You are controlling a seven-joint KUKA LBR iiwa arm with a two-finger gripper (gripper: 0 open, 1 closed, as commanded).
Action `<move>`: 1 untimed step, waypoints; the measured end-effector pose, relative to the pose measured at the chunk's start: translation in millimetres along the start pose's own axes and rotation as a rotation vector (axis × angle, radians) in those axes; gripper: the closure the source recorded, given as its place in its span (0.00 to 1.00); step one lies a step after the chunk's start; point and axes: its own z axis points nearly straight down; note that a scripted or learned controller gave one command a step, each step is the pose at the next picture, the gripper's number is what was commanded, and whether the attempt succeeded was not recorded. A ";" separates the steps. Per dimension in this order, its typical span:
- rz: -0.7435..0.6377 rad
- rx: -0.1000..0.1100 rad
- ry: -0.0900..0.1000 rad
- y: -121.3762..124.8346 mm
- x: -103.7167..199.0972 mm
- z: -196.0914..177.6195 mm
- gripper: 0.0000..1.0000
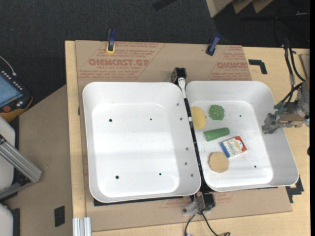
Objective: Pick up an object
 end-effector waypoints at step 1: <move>-0.014 -0.005 0.006 -2.5 124.6 -69.6 1.00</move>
